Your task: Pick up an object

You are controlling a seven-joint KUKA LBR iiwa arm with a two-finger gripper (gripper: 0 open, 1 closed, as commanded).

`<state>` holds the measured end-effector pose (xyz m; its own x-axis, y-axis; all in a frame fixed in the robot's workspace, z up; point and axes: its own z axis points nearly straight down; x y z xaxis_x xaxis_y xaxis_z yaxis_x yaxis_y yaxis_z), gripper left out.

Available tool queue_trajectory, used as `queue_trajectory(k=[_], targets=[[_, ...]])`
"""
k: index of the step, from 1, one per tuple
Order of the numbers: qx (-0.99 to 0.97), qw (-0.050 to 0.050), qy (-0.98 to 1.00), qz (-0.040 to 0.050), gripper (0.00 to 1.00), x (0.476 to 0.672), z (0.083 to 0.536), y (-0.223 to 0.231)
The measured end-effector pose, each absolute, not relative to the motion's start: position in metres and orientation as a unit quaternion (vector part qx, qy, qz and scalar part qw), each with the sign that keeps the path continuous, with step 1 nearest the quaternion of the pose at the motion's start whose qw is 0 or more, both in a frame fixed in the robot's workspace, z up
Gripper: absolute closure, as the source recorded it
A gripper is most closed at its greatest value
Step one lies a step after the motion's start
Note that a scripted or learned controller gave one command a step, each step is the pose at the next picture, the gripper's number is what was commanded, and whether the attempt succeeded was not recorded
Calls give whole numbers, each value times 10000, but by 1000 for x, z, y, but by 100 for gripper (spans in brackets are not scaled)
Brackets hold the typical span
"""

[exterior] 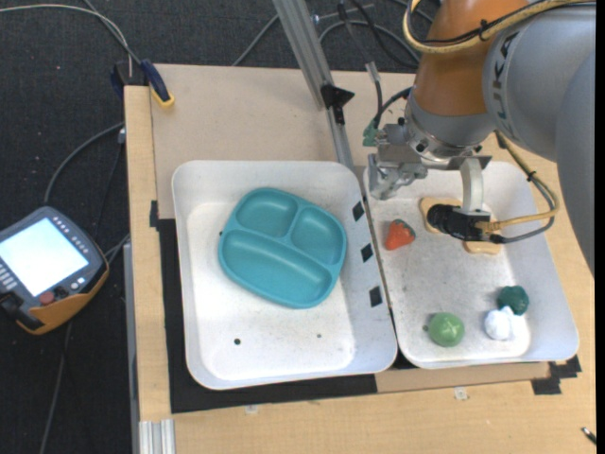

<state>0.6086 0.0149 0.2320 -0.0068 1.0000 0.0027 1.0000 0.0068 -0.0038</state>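
Jaws: we cannot tell whether they stand open or closed; the slant of the view and the gripper body hide the gap. We see nothing held between them.

Gripper (386, 185): poised over the far left corner of the right bin (444, 277), close to the wall shared with the left bin (274, 343).

Nearest thing: a small red-orange object (399, 235), on the right bin's floor just in front of the gripper, apart from it. We take this as the likely target.

Further out, along the near side of the right bin: a green ball (445, 327), a white object (497, 325) and a dark green object (513, 299). The last two sit touching or nearly so.

Left bin: one teal divided plate (282, 246), lying flat.

Step in hand, as we judge it: the approach. No object is picked up yet.

Next move calls for: a short shift toward the red-orange object, a descent with the jaws apart on either side of it, then closing. The bin wall is near on the left, so we expect little room on that side.
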Motion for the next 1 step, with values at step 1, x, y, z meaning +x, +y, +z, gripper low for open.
queue_trajectory(k=[1], targets=[[-7043,7,-7099,-15,100,613,235,78]])
